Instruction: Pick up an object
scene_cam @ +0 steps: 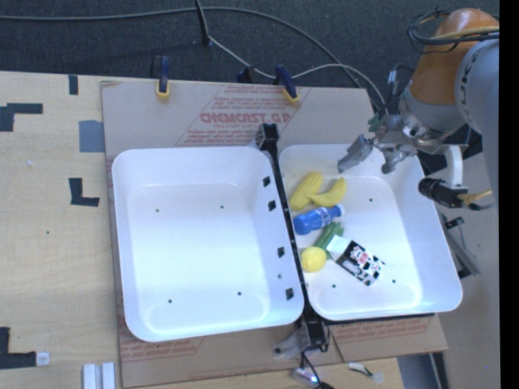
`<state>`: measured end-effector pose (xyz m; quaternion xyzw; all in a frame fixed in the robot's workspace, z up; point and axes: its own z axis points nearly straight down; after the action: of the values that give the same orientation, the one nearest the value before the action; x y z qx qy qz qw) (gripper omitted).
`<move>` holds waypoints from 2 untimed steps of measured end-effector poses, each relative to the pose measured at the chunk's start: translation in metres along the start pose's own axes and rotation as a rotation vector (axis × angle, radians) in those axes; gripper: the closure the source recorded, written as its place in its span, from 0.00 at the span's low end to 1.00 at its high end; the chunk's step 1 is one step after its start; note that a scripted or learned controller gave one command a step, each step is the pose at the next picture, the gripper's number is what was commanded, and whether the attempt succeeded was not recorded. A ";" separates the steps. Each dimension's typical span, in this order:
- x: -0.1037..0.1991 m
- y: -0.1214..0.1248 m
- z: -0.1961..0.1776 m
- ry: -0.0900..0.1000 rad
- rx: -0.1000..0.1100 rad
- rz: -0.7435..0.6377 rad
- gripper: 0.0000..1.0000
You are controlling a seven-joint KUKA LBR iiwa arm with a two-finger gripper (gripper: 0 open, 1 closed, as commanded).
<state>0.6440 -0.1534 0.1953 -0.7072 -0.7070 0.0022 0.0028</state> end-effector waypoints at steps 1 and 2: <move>0.000 0.001 -0.004 -0.001 -0.007 -0.001 0.00; -0.001 -0.002 0.060 0.000 -0.001 -0.001 0.00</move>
<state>0.6418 -0.1542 0.1357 -0.7069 -0.7073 0.0018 0.0024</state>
